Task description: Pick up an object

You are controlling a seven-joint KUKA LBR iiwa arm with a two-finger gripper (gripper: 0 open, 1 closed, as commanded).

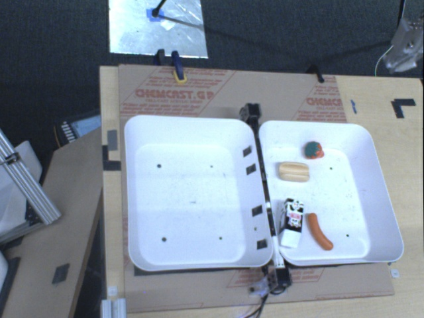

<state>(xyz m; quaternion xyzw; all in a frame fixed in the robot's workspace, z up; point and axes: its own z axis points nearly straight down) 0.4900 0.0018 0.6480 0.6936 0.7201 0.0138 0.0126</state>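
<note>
The right bin [371, 177] holds several small objects. A round green and red piece [314, 150] lies near its back. A tan bread roll [293, 171] rests below that, toward the bin's left wall. An orange sausage [319, 231] lies at a slant near the front. Next to it stands a small black and white carton [293, 221] against the left wall. The left bin [192, 191] sits beside it, sharing the middle divider.
Both bins rest on a brown cardboard sheet [199, 91] on the bench. A shiny metal plate [158, 17] lies on the dark floor at the back. An aluminium frame [26, 191] stands at the far left. Black clips [250, 151] line the divider.
</note>
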